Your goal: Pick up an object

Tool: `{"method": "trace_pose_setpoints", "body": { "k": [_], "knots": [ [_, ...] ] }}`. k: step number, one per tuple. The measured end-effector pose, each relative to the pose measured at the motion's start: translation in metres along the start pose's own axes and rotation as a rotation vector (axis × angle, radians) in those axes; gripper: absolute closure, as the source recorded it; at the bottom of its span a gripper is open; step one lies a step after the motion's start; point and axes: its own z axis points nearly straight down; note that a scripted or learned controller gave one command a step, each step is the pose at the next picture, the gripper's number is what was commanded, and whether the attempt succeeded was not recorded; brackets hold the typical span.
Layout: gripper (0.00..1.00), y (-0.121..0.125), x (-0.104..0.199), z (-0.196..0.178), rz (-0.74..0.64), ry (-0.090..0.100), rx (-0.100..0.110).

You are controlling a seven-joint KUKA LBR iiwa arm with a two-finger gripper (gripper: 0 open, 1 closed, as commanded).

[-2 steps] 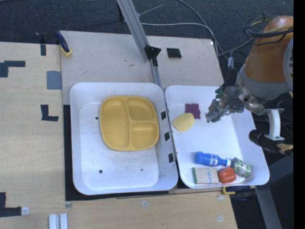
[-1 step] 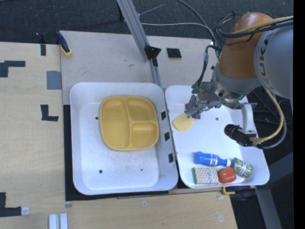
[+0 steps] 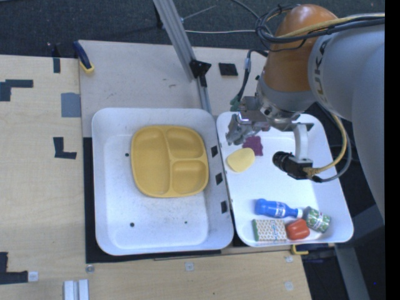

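Objects to pick: six small things lie in the right bin [image 3: 325,167], none of them lifted.
Yellow lemon-shaped piece [image 3: 240,160]: near the right bin's left wall, in its far half, lying flat.
Magenta block [image 3: 254,145]: just beyond the yellow piece, touching or nearly touching it, partly under the gripper.
Blue bottle [image 3: 275,209]: on its side in the near half of the right bin, its white cap pointing toward the right wall.
Patterned card box [image 3: 269,229]: flat against the near wall of the right bin, just below the blue bottle.
Red-orange piece [image 3: 297,229]: beside the box on its right, at the near wall.
Green can [image 3: 319,220]: on its side in the near right corner of the right bin, touching the red-orange piece.
Gripper [image 3: 240,129]: low over the far left corner of the right bin, above the magenta block; I cannot tell whether its fingers are spread or closed, and nothing is seen between them.
Arm [image 3: 300,49]: grey with an orange dome, reaching in from the right over the far edge of the right bin; a black cable fitting hangs near the bin's middle.
Left bin [image 3: 112,217]: holds a yellow divided plate [image 3: 169,160], lying flat in its far half, nearer the right wall.
Bench [image 3: 37,192]: pale wood surface with dark tape marks left of the bins.
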Motion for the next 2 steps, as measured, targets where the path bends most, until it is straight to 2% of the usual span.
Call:
{"method": "trace_pose_setpoints", "body": {
  "k": [2],
  "knots": [
    [1.00, 0.066, 0.095, 0.036, 0.000, -0.001, 0.000]
  ]
}}
